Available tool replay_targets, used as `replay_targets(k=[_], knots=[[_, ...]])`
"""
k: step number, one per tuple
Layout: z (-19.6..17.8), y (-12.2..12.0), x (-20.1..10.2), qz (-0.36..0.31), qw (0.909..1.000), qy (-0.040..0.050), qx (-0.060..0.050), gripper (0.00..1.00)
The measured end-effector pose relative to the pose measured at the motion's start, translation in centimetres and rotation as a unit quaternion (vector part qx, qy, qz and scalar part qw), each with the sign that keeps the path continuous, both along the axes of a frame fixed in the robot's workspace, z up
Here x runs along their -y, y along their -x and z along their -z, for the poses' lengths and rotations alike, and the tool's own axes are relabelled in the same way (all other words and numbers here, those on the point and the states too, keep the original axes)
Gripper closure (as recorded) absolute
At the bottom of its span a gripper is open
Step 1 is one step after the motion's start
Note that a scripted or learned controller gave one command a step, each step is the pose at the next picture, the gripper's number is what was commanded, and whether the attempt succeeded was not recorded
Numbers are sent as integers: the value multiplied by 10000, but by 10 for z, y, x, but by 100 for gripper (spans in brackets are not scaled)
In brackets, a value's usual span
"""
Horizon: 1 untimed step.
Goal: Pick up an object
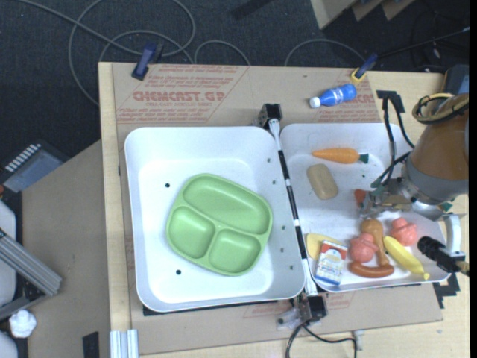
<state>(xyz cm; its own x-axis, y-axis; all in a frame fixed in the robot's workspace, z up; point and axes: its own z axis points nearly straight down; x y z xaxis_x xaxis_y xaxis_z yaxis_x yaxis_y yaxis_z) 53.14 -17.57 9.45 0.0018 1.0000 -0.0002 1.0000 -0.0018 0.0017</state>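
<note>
At the frame's right, the gripper (376,198) hangs low in the right bin (298,136), between a carrot (337,155), a tan block (323,181) and a cluster of toy food (380,250). The left bin (141,200) holds a green 3-compartment plate (218,224).

green three-compartment plastic plate (218,224) lies in the left white bin (145,151) | blue and white plastic bottle (333,96) rests on its side on the brown cardboard sheet (186,92) behind the right bin | blue clip (144,60) at the cardboard's far left corner | grey cables (112,21) loop over the dark floor
</note>
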Motion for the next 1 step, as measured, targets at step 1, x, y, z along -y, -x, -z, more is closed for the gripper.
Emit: replay_targets(k=[1], knots=[[0, 0, 0, -1, 10000, -2, -3, 0]])
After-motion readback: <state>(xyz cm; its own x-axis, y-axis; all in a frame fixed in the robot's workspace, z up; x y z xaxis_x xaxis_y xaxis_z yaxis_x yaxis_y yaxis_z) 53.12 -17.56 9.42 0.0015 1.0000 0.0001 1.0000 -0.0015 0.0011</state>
